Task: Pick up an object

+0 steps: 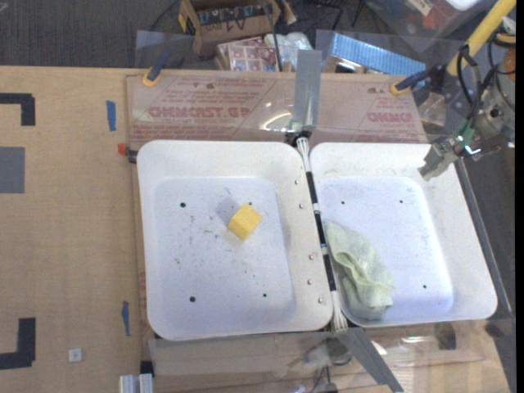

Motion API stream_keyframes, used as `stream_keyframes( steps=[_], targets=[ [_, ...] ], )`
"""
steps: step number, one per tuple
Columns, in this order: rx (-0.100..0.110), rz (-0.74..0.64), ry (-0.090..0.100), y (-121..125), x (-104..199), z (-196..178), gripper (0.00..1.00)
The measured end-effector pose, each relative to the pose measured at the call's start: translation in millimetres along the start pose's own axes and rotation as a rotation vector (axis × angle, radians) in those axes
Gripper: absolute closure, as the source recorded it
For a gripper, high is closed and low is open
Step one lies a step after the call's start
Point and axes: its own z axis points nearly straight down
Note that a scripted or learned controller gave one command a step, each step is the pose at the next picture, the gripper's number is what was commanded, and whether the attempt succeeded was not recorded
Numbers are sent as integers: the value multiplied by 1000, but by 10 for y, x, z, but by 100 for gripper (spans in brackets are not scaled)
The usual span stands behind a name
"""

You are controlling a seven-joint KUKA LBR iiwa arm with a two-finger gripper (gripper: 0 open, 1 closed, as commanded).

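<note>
A small yellow block (244, 221) lies near the middle of the left bin (164, 170). A pale green cloth (361, 272) is crumpled against the near left wall of the right bin (458, 244). My gripper (434, 163) hangs over the far right corner of the right bin, well away from both the cloth and the block. Nothing shows in its grasp.
A metal divider (307, 97) stands behind the seam between the bins, in front of a cardboard backboard (213, 113). Cables and a yellow tube (483, 31) crowd the upper right by the arm. Wooden bench surface (65, 219) extends to the left.
</note>
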Motion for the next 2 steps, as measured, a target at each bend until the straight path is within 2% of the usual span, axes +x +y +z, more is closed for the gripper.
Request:
stream_keyframes(
  steps=[1, 2],
  targets=[
    [-3, -474, -2, -351, -324, 774, 100],
    [-3, -280, -4, -745, -733, -458, 100]
  ],
)
